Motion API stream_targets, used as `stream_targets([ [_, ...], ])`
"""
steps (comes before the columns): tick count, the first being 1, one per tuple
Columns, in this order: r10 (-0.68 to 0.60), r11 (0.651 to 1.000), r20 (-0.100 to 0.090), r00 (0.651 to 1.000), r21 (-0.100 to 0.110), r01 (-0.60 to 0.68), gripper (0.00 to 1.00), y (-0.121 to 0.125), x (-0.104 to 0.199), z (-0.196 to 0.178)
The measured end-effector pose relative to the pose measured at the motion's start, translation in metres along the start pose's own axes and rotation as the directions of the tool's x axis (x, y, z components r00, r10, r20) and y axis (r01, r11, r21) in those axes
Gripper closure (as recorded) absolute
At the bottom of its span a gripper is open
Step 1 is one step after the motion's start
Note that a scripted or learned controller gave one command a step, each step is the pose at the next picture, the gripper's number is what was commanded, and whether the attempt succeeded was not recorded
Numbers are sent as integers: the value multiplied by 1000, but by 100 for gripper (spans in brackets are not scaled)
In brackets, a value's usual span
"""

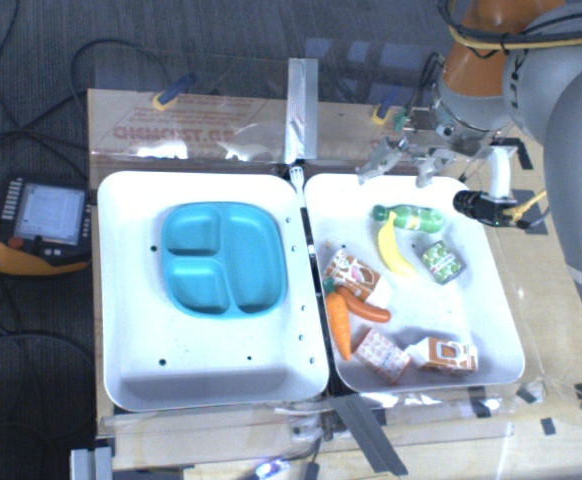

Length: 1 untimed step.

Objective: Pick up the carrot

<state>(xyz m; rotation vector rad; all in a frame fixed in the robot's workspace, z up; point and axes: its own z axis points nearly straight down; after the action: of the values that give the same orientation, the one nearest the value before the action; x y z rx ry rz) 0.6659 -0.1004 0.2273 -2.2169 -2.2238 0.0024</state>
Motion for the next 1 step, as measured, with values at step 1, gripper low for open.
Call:
stream_targets([
  [1,-2,1000,0,1000,2,2,100,0,1,-9],
])
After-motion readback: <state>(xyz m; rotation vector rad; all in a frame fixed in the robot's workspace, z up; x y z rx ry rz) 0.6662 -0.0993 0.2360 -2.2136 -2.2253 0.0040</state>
